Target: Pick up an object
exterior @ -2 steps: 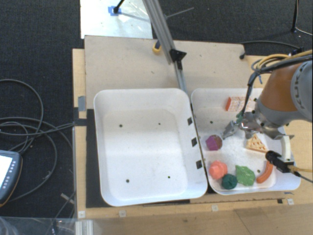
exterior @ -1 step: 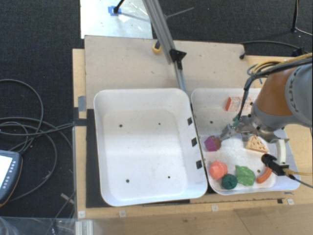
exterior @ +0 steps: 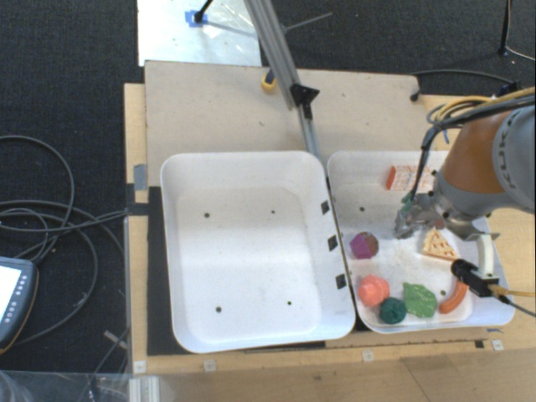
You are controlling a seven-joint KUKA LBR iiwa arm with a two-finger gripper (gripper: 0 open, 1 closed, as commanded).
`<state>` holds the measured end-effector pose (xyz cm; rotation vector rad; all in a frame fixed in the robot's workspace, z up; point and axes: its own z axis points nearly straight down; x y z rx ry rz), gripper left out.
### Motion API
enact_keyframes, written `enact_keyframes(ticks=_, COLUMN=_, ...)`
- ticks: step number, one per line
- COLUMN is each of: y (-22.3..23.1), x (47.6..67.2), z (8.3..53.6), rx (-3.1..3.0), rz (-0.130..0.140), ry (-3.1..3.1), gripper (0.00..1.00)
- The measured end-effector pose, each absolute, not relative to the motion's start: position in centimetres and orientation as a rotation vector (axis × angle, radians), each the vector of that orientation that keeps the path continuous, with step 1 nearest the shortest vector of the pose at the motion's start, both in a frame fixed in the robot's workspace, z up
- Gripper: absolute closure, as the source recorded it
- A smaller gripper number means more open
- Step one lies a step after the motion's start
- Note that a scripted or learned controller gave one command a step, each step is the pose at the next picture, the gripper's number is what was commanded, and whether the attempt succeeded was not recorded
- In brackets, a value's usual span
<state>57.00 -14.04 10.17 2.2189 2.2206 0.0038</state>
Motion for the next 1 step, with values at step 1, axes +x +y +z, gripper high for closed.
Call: enact_keyframes(ticks=1, y=-14.23, x=56.91, z=16.58, rx=2.213, rz=0.006, ry=2.221, gripper=1.0)
